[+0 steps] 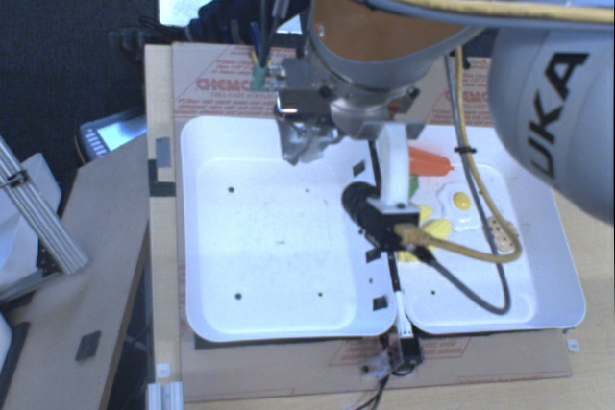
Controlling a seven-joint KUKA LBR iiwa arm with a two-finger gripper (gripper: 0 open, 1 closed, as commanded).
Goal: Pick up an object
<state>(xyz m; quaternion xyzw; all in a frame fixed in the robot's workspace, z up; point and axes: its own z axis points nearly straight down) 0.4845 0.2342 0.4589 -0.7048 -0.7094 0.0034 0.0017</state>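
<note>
The two-finger metal claw hangs over the far edge of the left shallow white plastic bin, beneath the grey and orange arm; whether it is spread or pressed together cannot be told, since glare and the wrist housing blur its tips. Nothing is seen between them, so no object is held.

The step in hand appears to be the approach, before any grasp. The candidate objects all lie in the right shallow white plastic bin, across the central divider from the claw: an orange carrot-shaped toy near the far rim, a flat white fried-egg toy with a yellow yolk just beside it towards the middle, a small yellow rounded piece near the divider, and a pale tan piece partly hidden by a yellow cable.

The next move would probably call for a traverse to the right and a descent onto one item. The carrot looks the easiest target, being narrow and raised; the egg is flat and likely hard to pinch.
</note>
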